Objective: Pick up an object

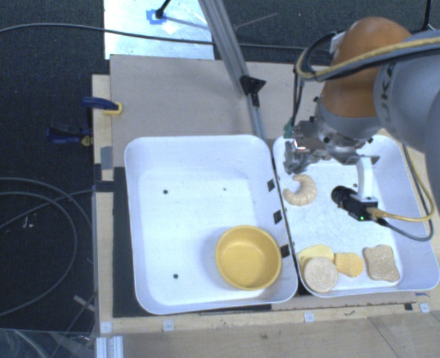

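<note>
Two shallow white plastic bins [153, 192] sit on the tan bench [175, 95], the left holding a round yellow bowl [248, 256], the right a pale cream curved croissant [301, 191], a tan round cracker [321, 274], a yellow-orange wedge [348, 264] and a beige bread slice [382, 263], under the grey arm's orange band [358, 66].

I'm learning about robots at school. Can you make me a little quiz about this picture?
1. True or false: the yellow bowl sits in the left bin.
2. What lies nearest the gripper? A) croissant B) toast slice C) yellow bowl
3. Fill in: the round cracker lies in the ____ bin.

Key: 1 true; 2 A; 3 right
</note>
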`<state>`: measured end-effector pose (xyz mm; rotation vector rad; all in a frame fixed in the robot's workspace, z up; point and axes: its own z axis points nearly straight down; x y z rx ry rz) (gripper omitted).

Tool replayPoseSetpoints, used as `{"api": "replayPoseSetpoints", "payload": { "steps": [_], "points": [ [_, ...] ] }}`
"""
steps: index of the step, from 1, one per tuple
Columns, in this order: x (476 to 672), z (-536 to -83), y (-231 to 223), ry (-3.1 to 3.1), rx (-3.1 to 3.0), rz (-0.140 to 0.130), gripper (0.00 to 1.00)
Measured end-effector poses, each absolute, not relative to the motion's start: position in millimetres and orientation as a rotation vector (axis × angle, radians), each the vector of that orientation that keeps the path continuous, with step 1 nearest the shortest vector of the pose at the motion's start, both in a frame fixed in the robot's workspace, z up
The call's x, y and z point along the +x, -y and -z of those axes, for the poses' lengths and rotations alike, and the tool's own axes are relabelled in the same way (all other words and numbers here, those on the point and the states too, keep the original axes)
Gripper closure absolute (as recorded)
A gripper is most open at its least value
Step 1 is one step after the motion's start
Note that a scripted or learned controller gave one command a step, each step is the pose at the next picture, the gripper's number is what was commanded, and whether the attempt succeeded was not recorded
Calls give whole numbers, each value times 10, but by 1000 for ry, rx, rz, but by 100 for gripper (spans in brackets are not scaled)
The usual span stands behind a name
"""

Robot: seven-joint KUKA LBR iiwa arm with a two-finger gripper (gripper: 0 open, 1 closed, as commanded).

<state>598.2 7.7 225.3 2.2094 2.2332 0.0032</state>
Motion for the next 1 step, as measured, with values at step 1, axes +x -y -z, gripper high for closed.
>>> {"api": "replayPoseSetpoints", "payload": {
  "steps": [1],
  "points": [
    [6047, -2385, -648, -2234, 2208, -7, 100]
  ]
}}
